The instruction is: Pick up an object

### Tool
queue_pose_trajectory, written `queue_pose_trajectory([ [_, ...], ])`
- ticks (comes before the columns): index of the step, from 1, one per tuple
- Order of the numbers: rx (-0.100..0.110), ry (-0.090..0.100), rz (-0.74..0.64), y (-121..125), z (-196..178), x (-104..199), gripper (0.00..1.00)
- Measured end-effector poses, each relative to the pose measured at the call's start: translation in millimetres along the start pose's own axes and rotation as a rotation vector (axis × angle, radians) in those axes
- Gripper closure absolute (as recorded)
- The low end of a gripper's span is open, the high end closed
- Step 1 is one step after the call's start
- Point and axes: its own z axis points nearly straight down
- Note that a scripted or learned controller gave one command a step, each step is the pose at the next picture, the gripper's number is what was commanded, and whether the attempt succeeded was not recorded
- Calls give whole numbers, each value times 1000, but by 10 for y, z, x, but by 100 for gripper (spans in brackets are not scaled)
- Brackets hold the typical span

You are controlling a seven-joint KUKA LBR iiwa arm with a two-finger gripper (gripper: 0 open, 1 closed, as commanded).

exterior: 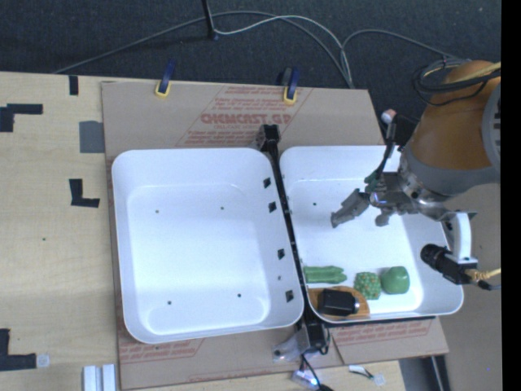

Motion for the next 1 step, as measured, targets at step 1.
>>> queue_pose_trajectory([
  [1, 2, -2, 6, 678, -1, -1129, 0],
])
